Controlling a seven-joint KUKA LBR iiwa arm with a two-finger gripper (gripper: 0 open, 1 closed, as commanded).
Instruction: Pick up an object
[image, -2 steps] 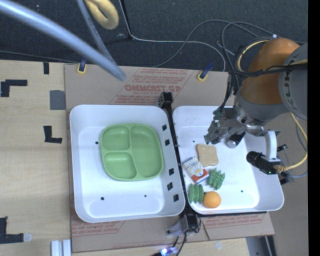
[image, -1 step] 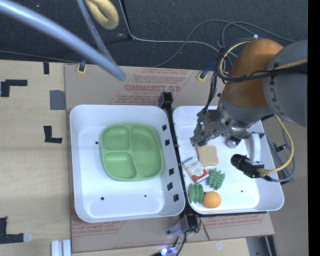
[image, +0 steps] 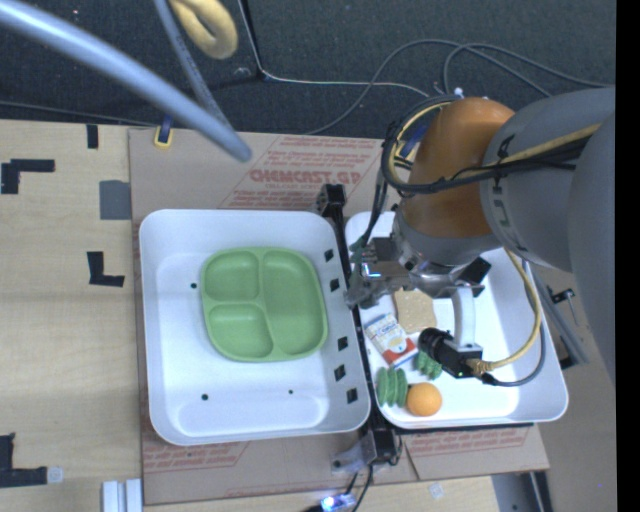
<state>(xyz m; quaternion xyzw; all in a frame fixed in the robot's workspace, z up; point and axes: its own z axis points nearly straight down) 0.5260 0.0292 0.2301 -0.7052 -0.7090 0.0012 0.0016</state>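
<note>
Gripper (image: 372, 282): open or closed, cannot tell. Low at right bin (image: 545, 398) left wall. Risk: clips wall, misses crowded carton (image: 390, 336).

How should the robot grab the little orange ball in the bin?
Probably from straight above, pinching the orange ball across its widest middle; it is round, so any angle fits. A green thing lies close beside it and the bin wall is close in front, so a sideways approach looks cramped.

Much of the right bin (image: 510, 398) beneath the arm (image: 460, 180); print on the small carton (image: 390, 336) too small.
</note>
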